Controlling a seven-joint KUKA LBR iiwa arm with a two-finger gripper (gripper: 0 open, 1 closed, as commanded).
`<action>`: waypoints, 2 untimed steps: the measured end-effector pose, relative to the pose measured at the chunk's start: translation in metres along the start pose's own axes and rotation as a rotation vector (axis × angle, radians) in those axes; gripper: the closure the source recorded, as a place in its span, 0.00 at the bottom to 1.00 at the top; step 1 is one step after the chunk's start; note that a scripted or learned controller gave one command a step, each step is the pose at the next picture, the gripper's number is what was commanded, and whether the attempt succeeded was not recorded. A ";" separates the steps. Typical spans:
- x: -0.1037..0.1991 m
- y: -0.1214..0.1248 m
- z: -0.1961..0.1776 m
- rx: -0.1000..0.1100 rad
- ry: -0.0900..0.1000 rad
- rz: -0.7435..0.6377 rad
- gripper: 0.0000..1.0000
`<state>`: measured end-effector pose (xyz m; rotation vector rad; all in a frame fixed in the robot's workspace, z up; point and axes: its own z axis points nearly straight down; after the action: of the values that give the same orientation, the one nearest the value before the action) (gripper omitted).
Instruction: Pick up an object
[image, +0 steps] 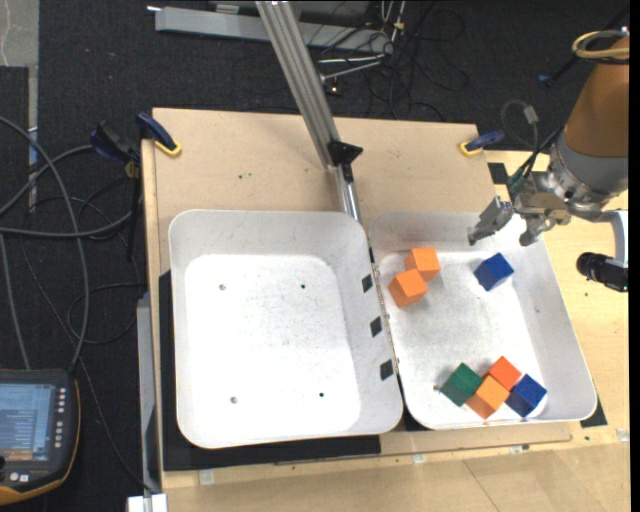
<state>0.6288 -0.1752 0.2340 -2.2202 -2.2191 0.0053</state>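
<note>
No writing or brand mark that I can read shows anywhere here. Nearest the camera, at about five o'clock in the right bin (560, 330), a tight cluster sits against the front wall: a green cube (462, 384), two orange cubes (497, 386) touching each other, and a dark blue cube (527, 395) at the cluster's right end. Farther in, at about ten o'clock in that bin, another pair of orange cubes (415, 276) rests corner to corner. A lone blue cube (494, 271), plain-faced and tilted a little off square, lies at about one o'clock in the bin, apart from the others. My tool (512, 225) hangs just above and behind it at the far rim, its two fingers spread apart with nothing between them. The left bin (200, 240) lies alongside on the worktop (250, 150), and a slanted metal pole (305, 80) crosses at twelve o'clock.
</note>
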 end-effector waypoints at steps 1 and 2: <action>0.000 0.002 0.064 0.001 0.001 0.000 0.00; -0.001 0.003 0.107 -0.017 -0.004 -0.001 0.00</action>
<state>0.6314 -0.1767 0.1267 -2.2297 -2.2304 -0.0090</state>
